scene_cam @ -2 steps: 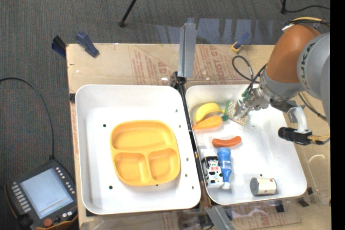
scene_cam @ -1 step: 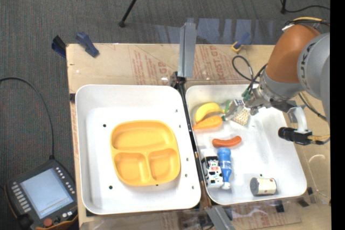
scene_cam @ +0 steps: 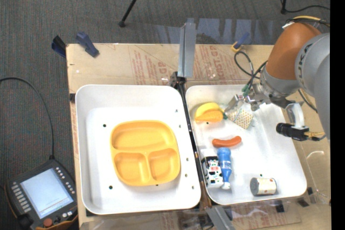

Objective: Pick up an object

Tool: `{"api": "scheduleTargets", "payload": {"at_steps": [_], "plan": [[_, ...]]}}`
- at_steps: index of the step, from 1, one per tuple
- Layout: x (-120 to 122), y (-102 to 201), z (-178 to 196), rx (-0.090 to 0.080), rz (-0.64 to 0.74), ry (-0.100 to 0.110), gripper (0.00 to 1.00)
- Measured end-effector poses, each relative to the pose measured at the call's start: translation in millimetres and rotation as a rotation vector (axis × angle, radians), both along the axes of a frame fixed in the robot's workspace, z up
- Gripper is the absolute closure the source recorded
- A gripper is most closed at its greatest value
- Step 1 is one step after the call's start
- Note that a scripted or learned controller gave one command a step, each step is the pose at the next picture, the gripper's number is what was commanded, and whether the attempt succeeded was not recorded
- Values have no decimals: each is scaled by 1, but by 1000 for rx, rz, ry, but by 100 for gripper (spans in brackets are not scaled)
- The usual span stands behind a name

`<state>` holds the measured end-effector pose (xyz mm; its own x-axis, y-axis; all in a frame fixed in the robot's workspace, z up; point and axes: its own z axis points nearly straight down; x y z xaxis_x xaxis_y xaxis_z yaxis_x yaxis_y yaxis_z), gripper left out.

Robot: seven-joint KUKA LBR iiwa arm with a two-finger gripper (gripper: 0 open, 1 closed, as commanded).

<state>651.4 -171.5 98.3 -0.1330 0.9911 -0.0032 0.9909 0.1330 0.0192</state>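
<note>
Resting at about eleven o'clock in the right white bin (scene_cam: 280,169), a small pale mesh-patterned object (scene_cam: 242,116) lies right under the gripper (scene_cam: 243,100); whether that gripper is clenched on it cannot be told. Just beside it at nine o'clock sits a yellow and orange plastic fruit piece (scene_cam: 208,112). Toward six o'clock lie a red toy sausage (scene_cam: 226,141), a blue-and-white bottle (scene_cam: 223,166) and a grey cylinder (scene_cam: 263,186). A yellow three-compartment plastic tray (scene_cam: 144,152) sits in the left white bin (scene_cam: 91,105).
</note>
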Motion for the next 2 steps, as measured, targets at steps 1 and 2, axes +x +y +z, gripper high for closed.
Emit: {"api": "scheduleTargets", "payload": {"at_steps": [1, 2], "plan": [[-10, 3, 0, -1, 30, 4, 0], [-10, 3, 8, 0, 31, 6, 100]]}}
